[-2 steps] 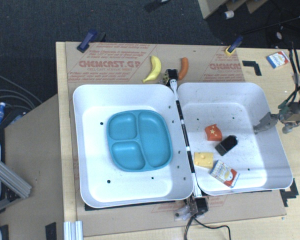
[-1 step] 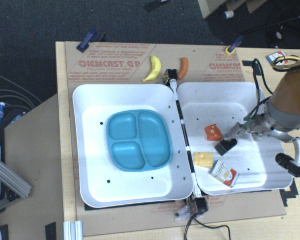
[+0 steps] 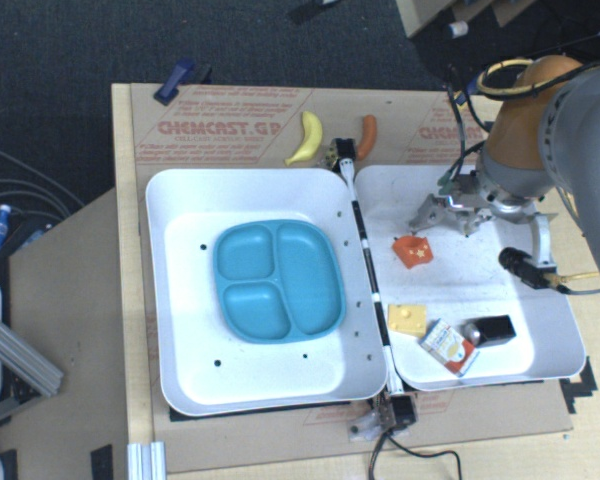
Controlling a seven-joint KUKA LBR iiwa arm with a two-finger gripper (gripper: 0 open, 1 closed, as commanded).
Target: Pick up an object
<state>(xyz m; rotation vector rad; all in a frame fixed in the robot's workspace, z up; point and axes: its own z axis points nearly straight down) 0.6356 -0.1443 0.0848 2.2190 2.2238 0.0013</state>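
Red object [image 3: 414, 251]: lies on the right bin [image 3: 550, 318] floor, in its left half, free of any grasp.
Gripper [image 3: 450, 213]: just up and right of the red object; finger spread cannot be told.
Yellow block [image 3: 408, 319]: below the red object.
Small carton [image 3: 447, 347]: right of the yellow block.
Blue tray [image 3: 278, 279]: in the left bin [image 3: 180, 218].

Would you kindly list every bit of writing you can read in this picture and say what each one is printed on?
"CHEMCAST G P": red print, repeated in rows on the brown board behind the bins; the smaller lines around it are too blurred to read.
Cut-off red print of the same kind behind the right bin: not readable.
Small red and white packet in the right bin: its print is too small to read.
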